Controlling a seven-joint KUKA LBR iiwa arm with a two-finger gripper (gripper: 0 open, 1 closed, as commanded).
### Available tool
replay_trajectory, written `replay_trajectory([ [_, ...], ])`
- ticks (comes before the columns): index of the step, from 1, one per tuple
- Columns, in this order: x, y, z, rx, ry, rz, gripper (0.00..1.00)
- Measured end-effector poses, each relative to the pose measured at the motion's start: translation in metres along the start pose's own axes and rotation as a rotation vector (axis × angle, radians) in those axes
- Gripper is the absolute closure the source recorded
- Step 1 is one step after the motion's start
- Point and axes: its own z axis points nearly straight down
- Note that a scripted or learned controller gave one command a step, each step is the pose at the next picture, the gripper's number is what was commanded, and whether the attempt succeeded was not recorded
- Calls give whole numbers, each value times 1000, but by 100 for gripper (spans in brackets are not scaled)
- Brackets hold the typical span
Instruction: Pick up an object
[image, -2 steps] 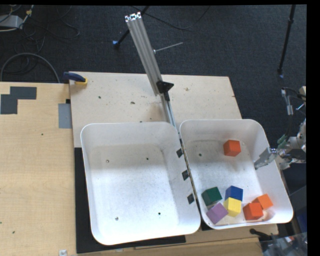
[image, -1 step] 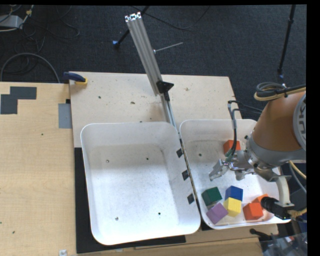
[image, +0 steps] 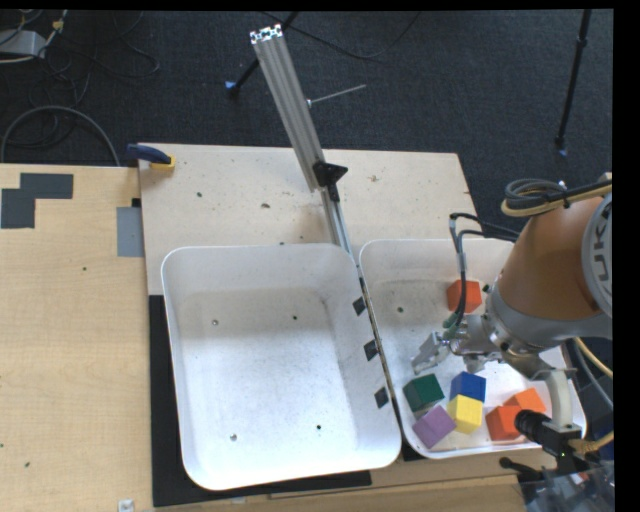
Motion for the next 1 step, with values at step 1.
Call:
replay_trajectory([
  [1,25,0,-37,-6,-1,-2,0],
])
